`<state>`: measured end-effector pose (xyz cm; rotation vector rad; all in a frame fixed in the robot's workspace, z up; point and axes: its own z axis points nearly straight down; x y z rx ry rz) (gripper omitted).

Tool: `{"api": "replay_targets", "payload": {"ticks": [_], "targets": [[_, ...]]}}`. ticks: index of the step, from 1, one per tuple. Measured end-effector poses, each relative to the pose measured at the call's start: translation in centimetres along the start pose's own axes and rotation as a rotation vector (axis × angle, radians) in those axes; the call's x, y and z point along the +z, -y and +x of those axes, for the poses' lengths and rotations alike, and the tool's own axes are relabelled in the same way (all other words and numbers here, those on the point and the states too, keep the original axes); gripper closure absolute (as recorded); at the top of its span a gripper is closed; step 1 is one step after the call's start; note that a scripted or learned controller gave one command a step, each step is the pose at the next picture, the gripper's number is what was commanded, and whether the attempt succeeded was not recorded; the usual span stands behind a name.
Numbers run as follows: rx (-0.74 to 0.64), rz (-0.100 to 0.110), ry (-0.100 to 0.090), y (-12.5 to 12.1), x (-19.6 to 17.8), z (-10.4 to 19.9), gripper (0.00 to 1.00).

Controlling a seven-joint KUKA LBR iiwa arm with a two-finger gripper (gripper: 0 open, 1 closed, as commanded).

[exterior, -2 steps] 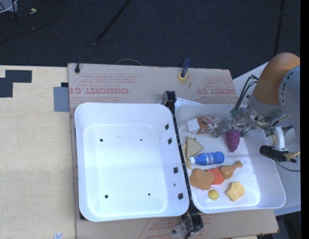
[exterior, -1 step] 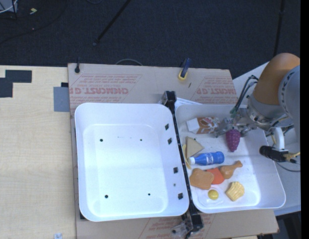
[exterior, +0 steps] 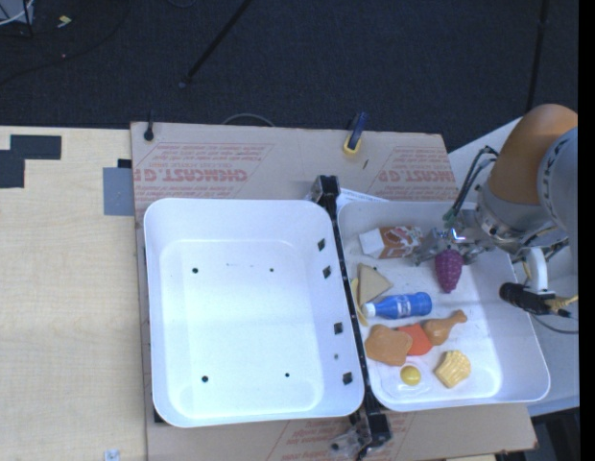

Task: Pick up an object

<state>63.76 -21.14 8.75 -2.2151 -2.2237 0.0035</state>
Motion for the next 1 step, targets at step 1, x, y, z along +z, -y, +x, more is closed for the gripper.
{"api": "replay_targets", "payload": {"ticks": [1], "targets": [[-0.007,0.011,-0.003,-0.41,0.1,-0.07,0.0]]}}
